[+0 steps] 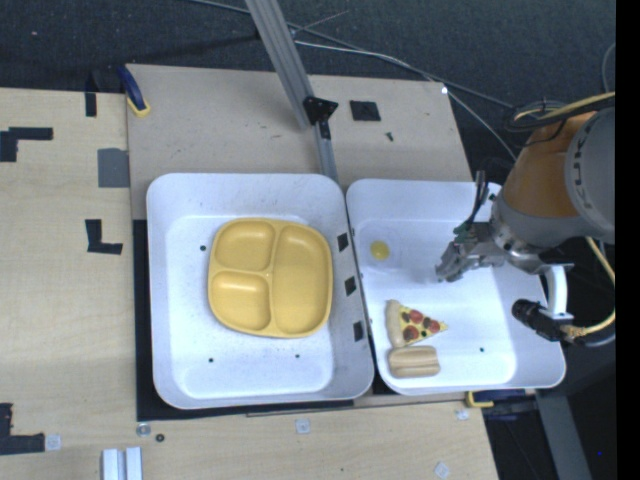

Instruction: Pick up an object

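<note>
Bins sit side by side on the bench, and the right bin [455,203] serves as the landmark in the camera view. Inside it, near its near edge, lies a pizza slice [411,323] with red dots on yellow, and touching that slice on the nearer side is a small tan bread roll [414,361]. Toward the far left corner of the same bin rests a small round yellow piece [379,251], well apart from the slice. The gripper [452,265] hangs over the middle of the right bin, between the yellow piece and the bin's right wall, pointing down to the left; whether it is released or clenched cannot be told, and nothing shows in its grasp. Behind it the arm [560,183] with its orange band reaches in over the bin's right rim. Just left of the right bin, the left bin [175,298] carries a yellow divided plate [270,276] at its centre.
</note>
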Controlling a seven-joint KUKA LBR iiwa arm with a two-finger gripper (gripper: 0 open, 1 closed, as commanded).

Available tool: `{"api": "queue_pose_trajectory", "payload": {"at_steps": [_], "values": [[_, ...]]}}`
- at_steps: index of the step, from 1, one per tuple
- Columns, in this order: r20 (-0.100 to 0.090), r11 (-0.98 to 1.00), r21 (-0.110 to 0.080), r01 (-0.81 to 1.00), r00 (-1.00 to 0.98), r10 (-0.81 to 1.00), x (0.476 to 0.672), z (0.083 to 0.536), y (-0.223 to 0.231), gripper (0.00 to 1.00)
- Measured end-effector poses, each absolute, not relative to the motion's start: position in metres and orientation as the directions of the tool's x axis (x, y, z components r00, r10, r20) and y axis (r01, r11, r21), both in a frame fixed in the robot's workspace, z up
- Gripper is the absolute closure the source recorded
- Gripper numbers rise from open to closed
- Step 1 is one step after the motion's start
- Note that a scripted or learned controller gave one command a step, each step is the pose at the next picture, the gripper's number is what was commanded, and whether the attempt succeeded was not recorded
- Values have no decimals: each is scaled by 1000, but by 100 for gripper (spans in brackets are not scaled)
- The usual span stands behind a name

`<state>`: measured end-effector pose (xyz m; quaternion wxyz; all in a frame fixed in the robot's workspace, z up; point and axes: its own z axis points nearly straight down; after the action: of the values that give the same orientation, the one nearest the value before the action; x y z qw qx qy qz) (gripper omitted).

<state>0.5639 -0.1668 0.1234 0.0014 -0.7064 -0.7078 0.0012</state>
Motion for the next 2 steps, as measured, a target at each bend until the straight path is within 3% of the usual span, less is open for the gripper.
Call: {"api": "queue_pose_trajectory", "payload": {"at_steps": [2], "values": [[-1, 1, 4, 1000, -1, 1000, 569, 225, -175, 100]]}}
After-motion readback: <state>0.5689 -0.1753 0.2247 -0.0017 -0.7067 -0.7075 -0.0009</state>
